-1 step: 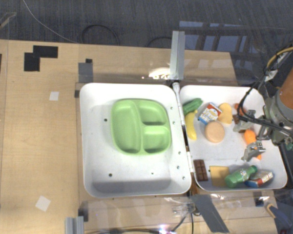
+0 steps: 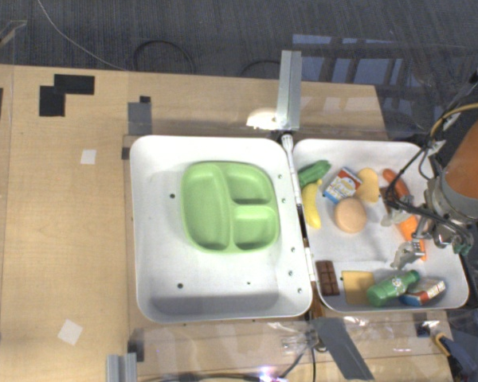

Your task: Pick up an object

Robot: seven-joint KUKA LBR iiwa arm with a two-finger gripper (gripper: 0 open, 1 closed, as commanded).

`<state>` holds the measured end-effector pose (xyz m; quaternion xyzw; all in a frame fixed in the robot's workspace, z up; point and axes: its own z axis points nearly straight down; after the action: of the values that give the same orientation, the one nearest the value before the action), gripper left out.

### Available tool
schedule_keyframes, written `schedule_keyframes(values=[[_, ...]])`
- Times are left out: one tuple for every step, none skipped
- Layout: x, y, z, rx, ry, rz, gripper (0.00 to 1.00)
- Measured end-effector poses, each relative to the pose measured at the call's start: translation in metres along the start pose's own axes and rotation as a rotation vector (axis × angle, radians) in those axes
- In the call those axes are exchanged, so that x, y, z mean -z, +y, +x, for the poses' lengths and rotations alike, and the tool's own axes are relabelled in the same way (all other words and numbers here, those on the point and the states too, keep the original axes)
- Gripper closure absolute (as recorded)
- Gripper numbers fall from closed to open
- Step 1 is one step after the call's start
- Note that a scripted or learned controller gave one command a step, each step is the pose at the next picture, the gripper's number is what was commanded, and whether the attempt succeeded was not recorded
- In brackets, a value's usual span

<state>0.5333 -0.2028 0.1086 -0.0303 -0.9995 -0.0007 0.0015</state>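
1. You see two white bins side by side on the bench (image 2: pixel 56 237): the left bin (image 2: pixel 155 285) and the right bin (image 2: pixel 366 150).
2. In the left bin lies a green tray (image 2: pixel 227 205) with three compartments, set near the middle, slightly toward the far side.
3. The right bin holds the things you could pick. Along its left wall: a pickle (image 2: pixel 314 172) at the far end, a banana (image 2: pixel 311 206) just below it, and a chocolate bar (image 2: pixel 327 277) at the near corner.
4. Toward the middle you find a small carton (image 2: pixel 340 187), a yellow lemon-like piece (image 2: pixel 369 185) beside it, and an egg (image 2: pixel 350 215) just in front of both.
5. Along the near wall: a cheese wedge (image 2: pixel 355 280), a green bottle (image 2: pixel 393 287) touching it, and a small can (image 2: pixel 425 293) at the bottle's right.
6. Near the right wall you see a red piece (image 2: pixel 395 183) and an orange carrot-like piece (image 2: pixel 409 228), partly hidden by the arm.
7. The arm (image 2: pixel 466 169) comes in from the right, its orange band over the bin's right edge.
8. The gripper (image 2: pixel 409 250) hangs low over the right part of that bin, just by the orange piece and above the bottle. You cannot tell its grip from here, nor whether it touches anything.
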Motion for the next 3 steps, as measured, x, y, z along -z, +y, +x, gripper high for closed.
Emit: schedule_keyframes(values=[[-0.019, -0.002, -0.018, 0.061, -0.017, 0.005, 0.0], [-0.004, 0.0, -0.024, 0.068, -0.035, 0.009, 1.0], [-0.004, 0.0, -0.024, 0.069, -0.034, 0.008, 0.0]])
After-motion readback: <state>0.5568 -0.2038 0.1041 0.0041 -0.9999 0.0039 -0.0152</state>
